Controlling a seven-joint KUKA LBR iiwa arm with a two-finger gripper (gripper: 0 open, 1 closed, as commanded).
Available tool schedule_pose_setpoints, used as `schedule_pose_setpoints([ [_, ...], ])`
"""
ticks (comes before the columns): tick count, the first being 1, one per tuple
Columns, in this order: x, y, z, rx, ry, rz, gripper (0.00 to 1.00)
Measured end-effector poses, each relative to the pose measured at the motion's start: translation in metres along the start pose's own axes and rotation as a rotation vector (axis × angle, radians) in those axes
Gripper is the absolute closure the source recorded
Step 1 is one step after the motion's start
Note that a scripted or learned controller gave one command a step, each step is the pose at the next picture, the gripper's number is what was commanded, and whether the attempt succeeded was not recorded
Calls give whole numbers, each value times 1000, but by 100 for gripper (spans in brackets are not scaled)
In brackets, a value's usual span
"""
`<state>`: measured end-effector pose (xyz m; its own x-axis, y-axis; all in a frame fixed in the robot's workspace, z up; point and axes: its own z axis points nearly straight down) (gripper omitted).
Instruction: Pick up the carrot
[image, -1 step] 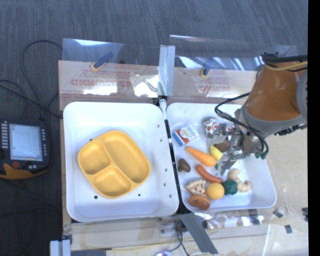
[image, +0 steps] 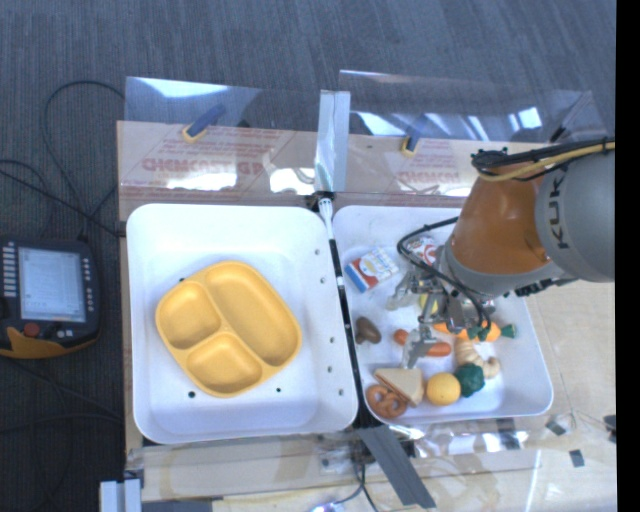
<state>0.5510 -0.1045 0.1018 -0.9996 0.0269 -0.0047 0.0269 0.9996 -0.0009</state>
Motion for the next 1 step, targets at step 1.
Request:
schedule_pose_setpoints([
  [1, 52, -48, 10, 0, -15, 79, 0],
])
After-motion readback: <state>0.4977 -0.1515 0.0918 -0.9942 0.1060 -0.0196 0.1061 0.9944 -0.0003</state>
